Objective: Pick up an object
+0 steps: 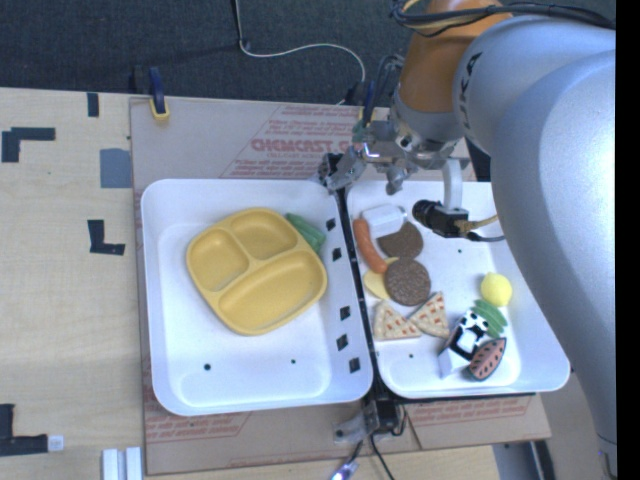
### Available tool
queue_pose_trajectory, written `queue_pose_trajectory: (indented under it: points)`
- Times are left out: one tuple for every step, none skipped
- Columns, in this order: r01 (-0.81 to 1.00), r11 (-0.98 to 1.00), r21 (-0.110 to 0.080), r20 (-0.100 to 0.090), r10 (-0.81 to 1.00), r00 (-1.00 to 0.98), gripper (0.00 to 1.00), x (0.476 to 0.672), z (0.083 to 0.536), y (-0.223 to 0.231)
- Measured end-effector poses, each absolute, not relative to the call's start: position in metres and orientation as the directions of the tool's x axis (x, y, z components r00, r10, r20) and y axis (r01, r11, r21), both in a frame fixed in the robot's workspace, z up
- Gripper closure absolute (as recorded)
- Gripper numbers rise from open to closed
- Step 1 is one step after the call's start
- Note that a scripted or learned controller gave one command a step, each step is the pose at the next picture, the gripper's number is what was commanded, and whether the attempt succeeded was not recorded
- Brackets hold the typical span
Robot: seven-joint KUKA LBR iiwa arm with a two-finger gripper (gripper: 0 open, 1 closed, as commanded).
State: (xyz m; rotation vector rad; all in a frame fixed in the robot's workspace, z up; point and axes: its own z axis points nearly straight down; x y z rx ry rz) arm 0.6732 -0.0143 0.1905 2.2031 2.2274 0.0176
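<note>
Grey arm (560, 118) entering from the right edge and filling the upper right of the frame; orange band (440, 53) above the wrist; gripper (390, 173) hanging near upper centre.

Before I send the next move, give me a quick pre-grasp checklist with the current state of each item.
1. Tool above the right bin: ok, near its far edge.
2. Tool free of load: cannot tell.
3. Targets available: ok; brown round patty, lemon, orange sausage lie in the right bin.
4. Items separated for a clean grasp: not ok, most are clustered and touching.
5. Yellow divided plate out of the way: ok, in the left bin.
</note>
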Motion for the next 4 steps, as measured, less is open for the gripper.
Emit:
queue_pose_trajectory:
  points:
    - [1.000, -0.002, -0.004, -0.002, 1.000, 0.002, 0.00, 0.656, 0.183, -0.053]
    - [1.000, 0.000, -0.002, -0.001, 1.000, 0.000, 0.00, 0.668, 0.183, -0.064]
    - [1.000, -0.003, -0.001, -0.005, 1.000, 0.003, 0.00, 0.624, 0.081, -0.110]
    - [0.999, 0.005, -0.036, -0.003, 1.000, -0.005, 0.00, 0.654, 0.081, -0.103]
